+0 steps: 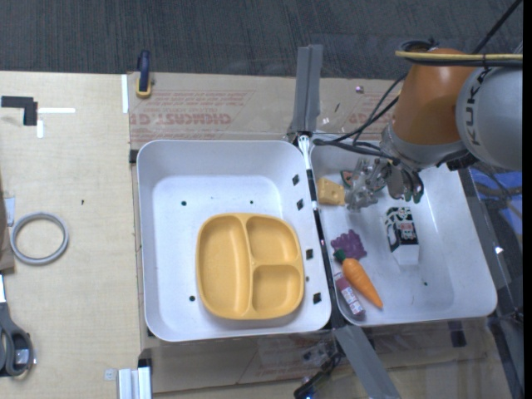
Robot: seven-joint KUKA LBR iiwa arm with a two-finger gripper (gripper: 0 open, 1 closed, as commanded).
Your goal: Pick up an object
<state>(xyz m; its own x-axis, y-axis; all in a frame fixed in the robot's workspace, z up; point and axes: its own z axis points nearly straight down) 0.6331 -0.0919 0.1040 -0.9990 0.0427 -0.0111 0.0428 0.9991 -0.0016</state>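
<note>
A small yellow wedge (332, 192) lay at the right bin's (465, 248) upper left corner, against the wall. It was judged light, stiff and best pinched across its flat faces. Just beside it the claw (363, 191) hung; whether open or closed could not be told.

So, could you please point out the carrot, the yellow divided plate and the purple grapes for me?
carrot (362, 283), camera view, middle of its orange body.
yellow divided plate (223, 260), camera view, floor of its large compartment.
purple grapes (349, 243), camera view, centre of the bunch.
</note>
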